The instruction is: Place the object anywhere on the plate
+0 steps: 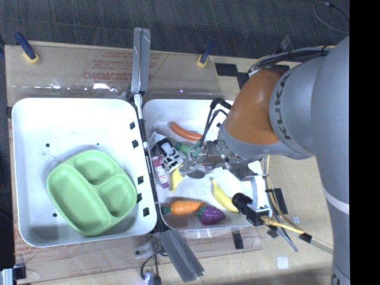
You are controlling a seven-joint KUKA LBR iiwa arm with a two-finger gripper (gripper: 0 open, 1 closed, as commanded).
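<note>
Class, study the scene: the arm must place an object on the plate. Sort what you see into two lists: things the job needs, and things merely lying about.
Belongs to the job:
green plate in the left bin
end effector, low in the right bin

Lying about (which toy is meant cannot be told):
carrot
banana
purple grapes
hot dog

Robotics lab bench. KUKA arm [297,108] over two white bins [35,117] clamped to a board with blue clamps [26,47]. Toy food and a green plate [92,190] as test props.
</note>
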